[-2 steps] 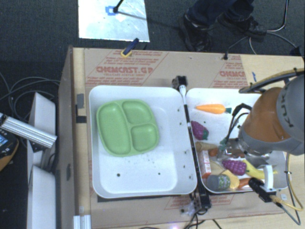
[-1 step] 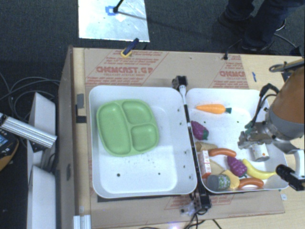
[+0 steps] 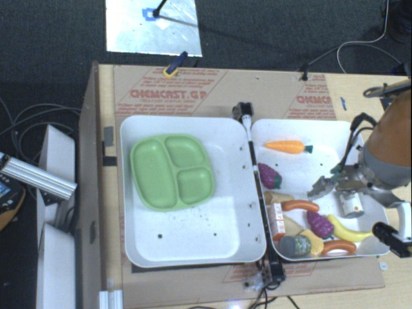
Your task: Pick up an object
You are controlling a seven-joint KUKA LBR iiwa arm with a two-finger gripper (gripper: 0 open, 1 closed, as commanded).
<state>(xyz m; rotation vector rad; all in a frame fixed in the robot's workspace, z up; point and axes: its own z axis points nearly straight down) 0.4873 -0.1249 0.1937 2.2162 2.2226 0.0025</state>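
The right bin (image 3: 322, 126) holds several toy foods. An orange carrot (image 3: 284, 147) lies near its far side and a purple eggplant (image 3: 269, 175) by its left wall. A red sausage (image 3: 299, 205), purple grapes (image 3: 319, 223), a yellow banana (image 3: 347, 231), a small red-labelled box (image 3: 278, 219) and a grey lump (image 3: 295, 245) crowd the near part. My gripper (image 3: 341, 195) hangs low over the bin's right half, just right of the sausage and above the banana. Nothing is seen held in it.
The left bin (image 3: 193, 237) bears a green divided plate (image 3: 172, 171) in its far left part. The arm's grey body and orange band (image 3: 389, 147) cover the right bin's right edge. Cables (image 3: 351, 44) run across the dark floor behind the bench.
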